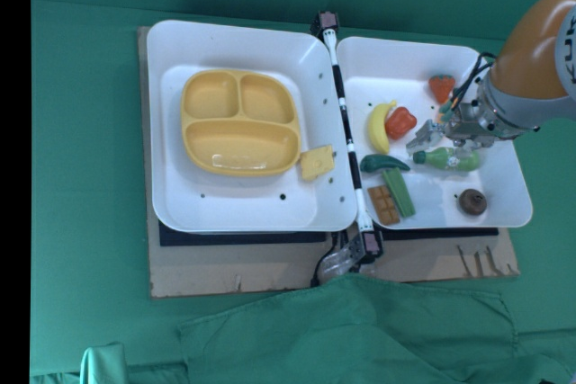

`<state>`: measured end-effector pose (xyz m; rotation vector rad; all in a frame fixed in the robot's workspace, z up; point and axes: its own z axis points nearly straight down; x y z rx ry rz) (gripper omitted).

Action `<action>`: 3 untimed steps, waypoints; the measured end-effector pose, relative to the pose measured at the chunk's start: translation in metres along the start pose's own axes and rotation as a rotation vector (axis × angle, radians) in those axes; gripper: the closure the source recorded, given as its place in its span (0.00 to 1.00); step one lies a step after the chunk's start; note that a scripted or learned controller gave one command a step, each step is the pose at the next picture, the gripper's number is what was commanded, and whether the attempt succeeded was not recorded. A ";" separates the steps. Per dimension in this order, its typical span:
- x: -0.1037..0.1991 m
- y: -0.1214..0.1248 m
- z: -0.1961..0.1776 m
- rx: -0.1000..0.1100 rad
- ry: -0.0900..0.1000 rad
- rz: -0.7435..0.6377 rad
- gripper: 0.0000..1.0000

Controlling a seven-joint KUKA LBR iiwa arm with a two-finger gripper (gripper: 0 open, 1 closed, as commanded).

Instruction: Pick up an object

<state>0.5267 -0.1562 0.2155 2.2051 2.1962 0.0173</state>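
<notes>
Two white bins point(171, 193); one yellow plate point(240, 121); eight toy foods point(379, 127).

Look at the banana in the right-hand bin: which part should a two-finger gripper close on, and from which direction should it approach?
Grip the banana across its thick middle, coming straight down from above. It lies flat on the right bin's floor, curving lengthwise, so the middle is probably its steadiest part. The red pepper sits tight against one side, so set the jaws carefully there.
</notes>
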 end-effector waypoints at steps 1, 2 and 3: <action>-0.001 0.002 -0.012 -0.006 -0.001 0.004 1.00; -0.001 0.001 -0.077 0.018 0.009 -0.002 1.00; -0.004 0.009 -0.124 0.019 0.009 -0.001 1.00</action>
